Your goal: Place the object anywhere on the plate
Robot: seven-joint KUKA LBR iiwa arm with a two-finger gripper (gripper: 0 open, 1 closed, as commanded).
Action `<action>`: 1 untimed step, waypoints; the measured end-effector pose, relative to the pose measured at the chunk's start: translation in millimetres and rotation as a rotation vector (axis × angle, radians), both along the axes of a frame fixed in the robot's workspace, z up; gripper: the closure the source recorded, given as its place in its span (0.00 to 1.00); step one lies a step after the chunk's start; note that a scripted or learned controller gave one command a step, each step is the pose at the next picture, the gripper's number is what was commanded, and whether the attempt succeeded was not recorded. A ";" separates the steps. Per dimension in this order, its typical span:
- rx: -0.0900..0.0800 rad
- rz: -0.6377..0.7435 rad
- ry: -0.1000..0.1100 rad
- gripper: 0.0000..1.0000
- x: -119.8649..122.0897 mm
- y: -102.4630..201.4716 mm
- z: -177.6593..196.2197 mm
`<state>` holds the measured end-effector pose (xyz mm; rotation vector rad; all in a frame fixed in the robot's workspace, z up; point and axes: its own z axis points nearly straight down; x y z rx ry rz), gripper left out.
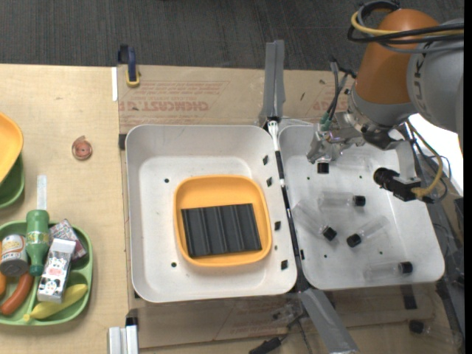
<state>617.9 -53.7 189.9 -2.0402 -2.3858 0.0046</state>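
**Gripper low over the right bin, plate waiting in the left bin**

Nearest to you, at 7 o'clock on the desk [66, 116], you see a green tray [70, 301] with toy food: a green bottle [37, 240], a small carton [54, 270], a can [12, 248] and a yellow banana [55, 304]. Just above it, at 9 o'clock, the edge of a yellow bowl [9, 147] sits in a green one.

In the middle of the view lies the left bin [147, 198]. The orange plate [221, 220] rests flat at its centre, and a dark ribbed grey piece [221, 227] lies on the plate.

Directly at 3 o'clock from it, touching side to side, is the right bin [413, 257]. On its floor you find several clear little tubes with black caps: one [341, 200] near the middle, two [324, 227] [366, 232] a bit lower, and one [387, 270] at 5 o'clock near the bin's corner. These are well apart from the plate.

Farther, at 1 o'clock, the gripper [322, 157] hangs low over the upper left part of the right bin. You see a small black thing at its tip, but I cannot tell how far the fingers are apart, or whether they hold anything. Above it rises the arm with the orange band [391, 57]. A small pink object [82, 149] lies alone on the desk at 10 o'clock.
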 end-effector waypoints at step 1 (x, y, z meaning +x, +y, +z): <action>0.001 0.201 -0.001 1.00 -15.4 18.4 5.2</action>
